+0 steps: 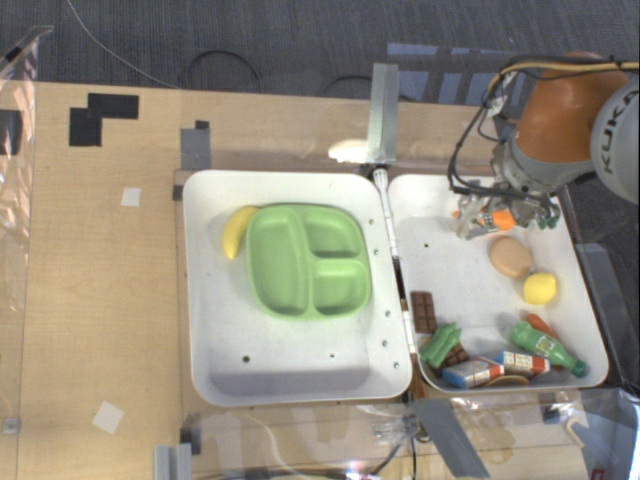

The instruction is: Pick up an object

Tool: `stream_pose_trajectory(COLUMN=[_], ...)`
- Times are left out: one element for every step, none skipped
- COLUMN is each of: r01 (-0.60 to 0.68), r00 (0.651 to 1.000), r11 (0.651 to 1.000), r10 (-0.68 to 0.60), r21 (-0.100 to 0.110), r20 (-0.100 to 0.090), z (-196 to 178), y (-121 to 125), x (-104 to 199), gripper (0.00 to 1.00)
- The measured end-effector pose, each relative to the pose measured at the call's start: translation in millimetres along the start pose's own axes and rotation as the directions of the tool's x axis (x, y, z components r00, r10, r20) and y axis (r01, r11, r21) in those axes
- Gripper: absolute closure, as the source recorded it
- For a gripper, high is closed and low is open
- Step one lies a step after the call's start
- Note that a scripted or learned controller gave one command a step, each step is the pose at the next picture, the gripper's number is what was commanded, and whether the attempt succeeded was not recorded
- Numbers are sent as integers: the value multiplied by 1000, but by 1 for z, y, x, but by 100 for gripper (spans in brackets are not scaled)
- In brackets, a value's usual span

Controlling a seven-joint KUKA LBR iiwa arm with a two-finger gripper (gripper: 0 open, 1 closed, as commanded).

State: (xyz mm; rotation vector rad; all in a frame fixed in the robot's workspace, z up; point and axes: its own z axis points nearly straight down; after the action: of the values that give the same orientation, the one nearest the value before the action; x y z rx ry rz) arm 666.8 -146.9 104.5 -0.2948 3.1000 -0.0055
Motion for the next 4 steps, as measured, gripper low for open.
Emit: stream_pose_trajectory(r01=[55, 458, 693, 695], r00=[998, 889, 721, 719], r11=[998, 889, 721, 719], r10=[-55, -458, -693, -695], r21=[7, -17, -17, -16], r20=[1, -16, -13, -11], z=[-164, -46, -32, -32], y=[-27, -20, -42, -40], x=[-6, 0, 102, 101], gripper=[100, 100, 100, 0])
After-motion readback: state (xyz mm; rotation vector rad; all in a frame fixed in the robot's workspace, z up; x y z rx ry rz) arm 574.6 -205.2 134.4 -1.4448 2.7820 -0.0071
